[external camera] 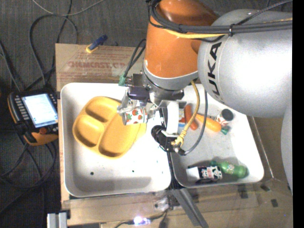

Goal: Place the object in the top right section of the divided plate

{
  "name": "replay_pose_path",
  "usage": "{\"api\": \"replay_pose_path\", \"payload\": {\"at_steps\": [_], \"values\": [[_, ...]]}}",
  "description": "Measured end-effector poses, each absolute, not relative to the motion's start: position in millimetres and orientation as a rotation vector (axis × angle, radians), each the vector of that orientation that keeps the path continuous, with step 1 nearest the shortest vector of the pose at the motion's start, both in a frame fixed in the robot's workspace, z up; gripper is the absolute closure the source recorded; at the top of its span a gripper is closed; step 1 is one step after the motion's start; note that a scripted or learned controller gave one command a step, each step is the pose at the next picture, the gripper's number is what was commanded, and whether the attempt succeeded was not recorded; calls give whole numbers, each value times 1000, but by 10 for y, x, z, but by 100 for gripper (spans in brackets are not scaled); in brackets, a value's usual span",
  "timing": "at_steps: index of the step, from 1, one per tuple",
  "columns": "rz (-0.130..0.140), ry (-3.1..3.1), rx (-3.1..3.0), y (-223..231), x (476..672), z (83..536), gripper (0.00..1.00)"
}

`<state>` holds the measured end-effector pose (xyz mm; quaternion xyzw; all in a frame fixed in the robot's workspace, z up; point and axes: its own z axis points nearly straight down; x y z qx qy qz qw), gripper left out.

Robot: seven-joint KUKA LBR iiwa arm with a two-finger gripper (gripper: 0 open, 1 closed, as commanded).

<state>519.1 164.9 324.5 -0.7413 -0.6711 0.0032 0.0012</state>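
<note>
I take the yellow divided plate point(107, 127) as my landmark; it lies in the left white bin point(71, 175), tilted, with three hollows. The gripper point(134, 109) hangs over the plate's right-hand edge, and between its fingers I see a small white carton point(135, 116) printed with red fruit and green leaves. So the jaws are closed narrow on that carton, which sits just above the plate's rim, on the side nearest the right bin point(256, 170). I cannot tell whether the carton's base touches the plate or hangs free of it.

From what I see, I judge the carton light and fairly stiff, a thin card box with flat faces. It should crush a little under a hard squeeze, and its glossy print may let it slip or twist if the hold is off-centre. The flat opposite faces are the place to pinch, near the middle of its height, which is roughly where the fingers sit now.

Beyond the plate, in the right bin, lie an orange carrot-like toy point(211, 123), a green bottle point(228, 169) with a dark label, and a small grey-capped thing point(227, 114). A looping cable point(183, 137) from the wrist droops just beside the plate's right edge.

I judge the carry nearly done: what remains is a release over the correct hollow.
</note>
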Motion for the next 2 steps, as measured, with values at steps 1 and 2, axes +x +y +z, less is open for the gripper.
{"api": "replay_pose_path", "payload": {"at_steps": [1, 2], "values": [[9, -2116, -2323, 2128, 5912, 3087, 100], [9, -2198, -2244, 1695, 5520, 3332, 100]]}}
